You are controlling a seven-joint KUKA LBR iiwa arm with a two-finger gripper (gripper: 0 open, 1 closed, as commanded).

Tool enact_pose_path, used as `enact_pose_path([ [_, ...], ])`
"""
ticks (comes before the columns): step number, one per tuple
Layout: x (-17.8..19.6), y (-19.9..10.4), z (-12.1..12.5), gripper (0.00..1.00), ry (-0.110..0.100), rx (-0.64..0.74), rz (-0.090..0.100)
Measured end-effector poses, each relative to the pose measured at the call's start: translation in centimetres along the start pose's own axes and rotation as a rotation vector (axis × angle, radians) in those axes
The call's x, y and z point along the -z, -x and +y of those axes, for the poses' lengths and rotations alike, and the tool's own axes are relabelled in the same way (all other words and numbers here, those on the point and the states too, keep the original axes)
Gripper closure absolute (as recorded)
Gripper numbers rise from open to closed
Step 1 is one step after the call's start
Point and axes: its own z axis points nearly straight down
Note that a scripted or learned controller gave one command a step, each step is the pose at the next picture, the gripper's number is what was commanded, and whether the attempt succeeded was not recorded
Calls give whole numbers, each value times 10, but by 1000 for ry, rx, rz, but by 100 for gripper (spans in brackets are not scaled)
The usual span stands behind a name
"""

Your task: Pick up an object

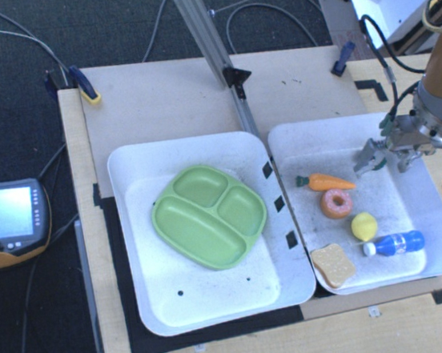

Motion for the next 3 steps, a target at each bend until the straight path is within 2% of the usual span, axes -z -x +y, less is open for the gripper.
enact_pose_path([
  [2, -82, -3, 3, 0, -1, 0, 0],
  [3, -70, -3, 3, 100, 3, -1, 0],
])
